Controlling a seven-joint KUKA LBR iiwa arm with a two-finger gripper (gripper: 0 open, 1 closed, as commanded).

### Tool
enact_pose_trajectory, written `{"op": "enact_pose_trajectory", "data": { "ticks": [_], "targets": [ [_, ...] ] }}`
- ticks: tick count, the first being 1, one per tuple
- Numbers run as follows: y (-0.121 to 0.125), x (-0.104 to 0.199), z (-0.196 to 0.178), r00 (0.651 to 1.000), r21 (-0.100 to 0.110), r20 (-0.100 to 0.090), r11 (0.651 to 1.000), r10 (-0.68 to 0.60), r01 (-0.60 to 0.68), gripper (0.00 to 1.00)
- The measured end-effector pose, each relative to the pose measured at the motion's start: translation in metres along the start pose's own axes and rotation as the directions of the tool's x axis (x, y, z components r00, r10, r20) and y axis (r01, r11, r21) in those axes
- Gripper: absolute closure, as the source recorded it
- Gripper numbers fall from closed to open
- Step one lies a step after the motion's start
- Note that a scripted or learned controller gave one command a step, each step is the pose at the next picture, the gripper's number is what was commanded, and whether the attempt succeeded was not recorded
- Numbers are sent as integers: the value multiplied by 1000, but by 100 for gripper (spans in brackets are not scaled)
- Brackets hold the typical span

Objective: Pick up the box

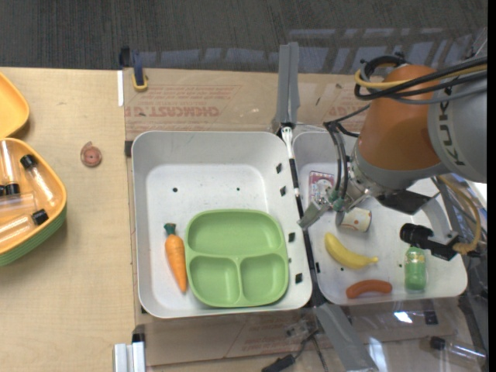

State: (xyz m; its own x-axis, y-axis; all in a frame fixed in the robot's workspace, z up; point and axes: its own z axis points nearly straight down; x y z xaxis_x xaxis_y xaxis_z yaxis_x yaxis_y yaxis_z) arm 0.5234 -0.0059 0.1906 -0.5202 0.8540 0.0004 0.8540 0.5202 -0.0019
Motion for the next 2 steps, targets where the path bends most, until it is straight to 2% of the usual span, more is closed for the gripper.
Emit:
{"op": "enact_pose_trajectory", "data": {
  "ticks": [1,2],
  "targets": [
    [81,-10,-81,959,0,2,959,285,-285,0],
    [4,-24,-47,997,1,0,997,79,-79,0]
  ]
}}
